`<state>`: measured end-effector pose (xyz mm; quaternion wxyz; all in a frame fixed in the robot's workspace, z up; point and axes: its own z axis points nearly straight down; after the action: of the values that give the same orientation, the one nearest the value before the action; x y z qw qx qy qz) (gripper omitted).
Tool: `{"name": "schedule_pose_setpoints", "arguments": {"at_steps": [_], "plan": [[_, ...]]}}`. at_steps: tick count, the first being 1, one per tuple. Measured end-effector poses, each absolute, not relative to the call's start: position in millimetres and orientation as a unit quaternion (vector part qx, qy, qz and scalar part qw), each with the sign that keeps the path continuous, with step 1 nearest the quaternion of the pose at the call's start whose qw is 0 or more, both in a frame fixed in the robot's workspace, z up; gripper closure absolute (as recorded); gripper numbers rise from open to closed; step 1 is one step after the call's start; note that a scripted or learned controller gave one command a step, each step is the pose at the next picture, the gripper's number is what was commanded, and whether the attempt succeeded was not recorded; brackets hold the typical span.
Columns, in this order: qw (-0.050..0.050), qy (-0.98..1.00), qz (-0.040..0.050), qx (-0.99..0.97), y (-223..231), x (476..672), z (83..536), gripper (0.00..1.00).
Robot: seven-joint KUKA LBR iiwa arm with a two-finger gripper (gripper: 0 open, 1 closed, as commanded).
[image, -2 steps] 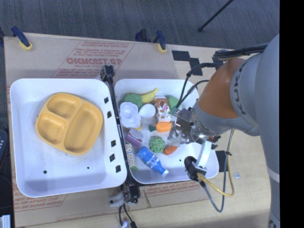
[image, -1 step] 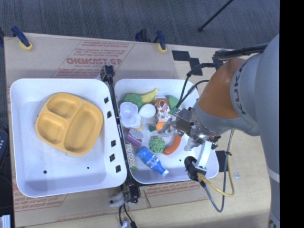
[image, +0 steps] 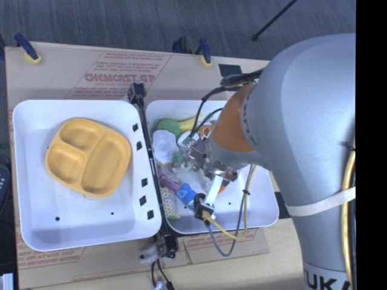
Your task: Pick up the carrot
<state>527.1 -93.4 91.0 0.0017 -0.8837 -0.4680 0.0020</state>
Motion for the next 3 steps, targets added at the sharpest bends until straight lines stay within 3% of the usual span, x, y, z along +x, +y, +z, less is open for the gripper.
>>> {"name": "schedule_pose_setpoints", "arguments": {"at_steps": [1, 2, 3], "plan": [[0.001, -0.530, -0.0002, -0.848, -80.0, 601.0, 193.1, 0.00], [0.002, -0.730, 0.0012, -0.684, -116.6, 615.9, 144.1, 0.00], [-0.007, -0.777, -0.0040, -0.629, -166.2, 574.5, 119.8, 0.00]]}}
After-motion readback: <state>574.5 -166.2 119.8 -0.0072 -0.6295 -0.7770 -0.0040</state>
